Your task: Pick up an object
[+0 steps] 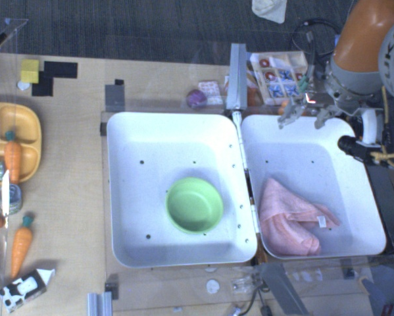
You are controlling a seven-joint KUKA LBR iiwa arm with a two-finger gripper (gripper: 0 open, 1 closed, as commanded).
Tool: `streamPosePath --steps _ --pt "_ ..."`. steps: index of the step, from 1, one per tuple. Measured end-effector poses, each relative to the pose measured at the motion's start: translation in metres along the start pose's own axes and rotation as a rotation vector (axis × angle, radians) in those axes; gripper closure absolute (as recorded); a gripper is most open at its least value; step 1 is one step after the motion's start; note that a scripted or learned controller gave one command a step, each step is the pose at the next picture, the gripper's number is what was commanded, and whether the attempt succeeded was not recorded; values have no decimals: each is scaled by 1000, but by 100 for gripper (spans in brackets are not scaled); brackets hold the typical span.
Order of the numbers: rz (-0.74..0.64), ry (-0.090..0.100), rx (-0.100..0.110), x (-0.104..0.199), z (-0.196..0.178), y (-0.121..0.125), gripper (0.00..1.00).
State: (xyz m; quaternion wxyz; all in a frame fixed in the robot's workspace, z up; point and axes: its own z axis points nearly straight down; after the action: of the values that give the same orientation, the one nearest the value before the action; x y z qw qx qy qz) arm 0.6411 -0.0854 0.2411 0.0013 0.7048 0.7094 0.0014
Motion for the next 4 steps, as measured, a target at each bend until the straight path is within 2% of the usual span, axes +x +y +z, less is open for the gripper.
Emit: streamPosePath --steps 1,2,3,4 --pt "147 0 0 -4 57 -84 0" --pt "-74 -1 -14 -16 149 -101 0" --pt "-87 -1 -12 -14 150 6 0" --pt "-220 -3 -12 -32 149 -49 0"
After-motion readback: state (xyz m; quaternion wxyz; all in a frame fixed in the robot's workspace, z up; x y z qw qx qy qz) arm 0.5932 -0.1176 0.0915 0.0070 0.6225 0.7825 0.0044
